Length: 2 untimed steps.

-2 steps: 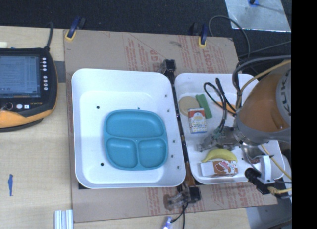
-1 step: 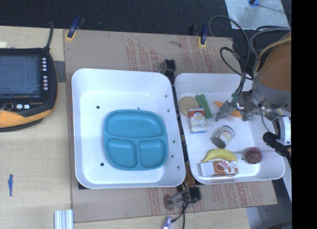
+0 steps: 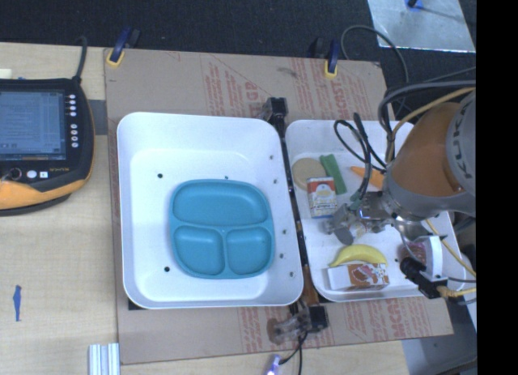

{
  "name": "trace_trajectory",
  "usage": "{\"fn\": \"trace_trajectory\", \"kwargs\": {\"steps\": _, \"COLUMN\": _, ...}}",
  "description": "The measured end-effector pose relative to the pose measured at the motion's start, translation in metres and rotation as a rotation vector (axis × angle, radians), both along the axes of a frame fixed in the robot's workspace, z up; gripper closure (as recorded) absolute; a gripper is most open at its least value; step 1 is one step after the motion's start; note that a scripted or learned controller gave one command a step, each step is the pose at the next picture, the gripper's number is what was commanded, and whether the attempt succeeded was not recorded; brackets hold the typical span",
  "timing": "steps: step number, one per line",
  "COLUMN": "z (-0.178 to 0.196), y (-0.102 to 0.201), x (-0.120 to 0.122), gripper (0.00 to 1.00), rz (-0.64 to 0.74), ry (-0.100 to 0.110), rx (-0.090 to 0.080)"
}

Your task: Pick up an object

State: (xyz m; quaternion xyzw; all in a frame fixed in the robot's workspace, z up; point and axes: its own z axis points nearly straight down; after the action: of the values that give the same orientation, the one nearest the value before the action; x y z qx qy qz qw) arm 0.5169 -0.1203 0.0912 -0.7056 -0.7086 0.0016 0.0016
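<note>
Gripper low in right bin above banana, finger state unreadable; I'd centre over one item, clear of the box, before closing.

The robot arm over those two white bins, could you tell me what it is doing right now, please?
The grey and orange arm reaches in over the right bin, with its end effector low among the items there, just above the banana and beside the small red and white carton. Nothing can be seen held yet, so the pick looks not yet done. A flat box, a green block and a round tan disc also lie in that bin. The left bin holds a blue divided tray.
</note>
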Motion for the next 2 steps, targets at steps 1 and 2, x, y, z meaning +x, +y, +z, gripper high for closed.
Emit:
{"fn": "trace_trajectory", "kwargs": {"steps": 1, "z": 0.012, "y": -0.001, "x": 0.001, "gripper": 1.00, "rz": 0.002, "ry": -0.002, "rx": -0.002}}
{"fn": "trace_trajectory", "kwargs": {"steps": 2, "z": 0.101, "y": 0.077, "x": 0.033, "gripper": 1.00, "rz": 0.001, "ry": -0.003, "rx": 0.002}}
